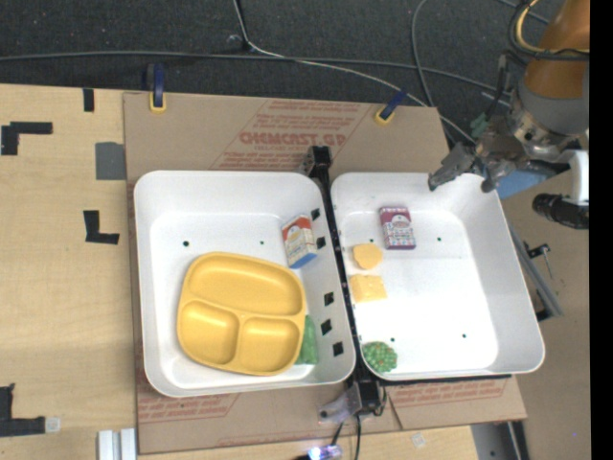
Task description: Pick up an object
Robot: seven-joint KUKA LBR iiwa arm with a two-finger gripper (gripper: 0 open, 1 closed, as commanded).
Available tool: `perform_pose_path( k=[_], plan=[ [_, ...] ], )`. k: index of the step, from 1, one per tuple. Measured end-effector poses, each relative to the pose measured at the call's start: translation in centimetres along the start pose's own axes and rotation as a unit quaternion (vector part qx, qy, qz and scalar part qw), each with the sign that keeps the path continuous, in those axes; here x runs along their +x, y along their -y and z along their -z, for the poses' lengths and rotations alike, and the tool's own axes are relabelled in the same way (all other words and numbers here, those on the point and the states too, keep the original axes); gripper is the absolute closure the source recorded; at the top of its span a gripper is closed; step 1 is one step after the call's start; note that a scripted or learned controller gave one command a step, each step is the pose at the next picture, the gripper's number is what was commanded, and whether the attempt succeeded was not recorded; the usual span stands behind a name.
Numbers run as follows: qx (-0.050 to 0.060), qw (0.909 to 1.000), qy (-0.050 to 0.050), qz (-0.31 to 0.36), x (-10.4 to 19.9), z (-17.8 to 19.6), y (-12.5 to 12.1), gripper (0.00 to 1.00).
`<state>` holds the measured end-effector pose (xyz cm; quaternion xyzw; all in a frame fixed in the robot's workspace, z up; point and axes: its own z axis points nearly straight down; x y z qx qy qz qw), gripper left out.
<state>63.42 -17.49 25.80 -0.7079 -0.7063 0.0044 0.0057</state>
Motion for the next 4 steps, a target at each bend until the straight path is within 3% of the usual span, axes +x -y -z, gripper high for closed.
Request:
perform_pose_path(
  k=[1,4],
  plan=[
    [-0.006,1.0000,0.001,0.002,0.1,0.9,-0.2,0.00],
    [-0.005,1.0000,0.001,0.002,-0.7,-13.2,-0.7,0.00]
  ],
)
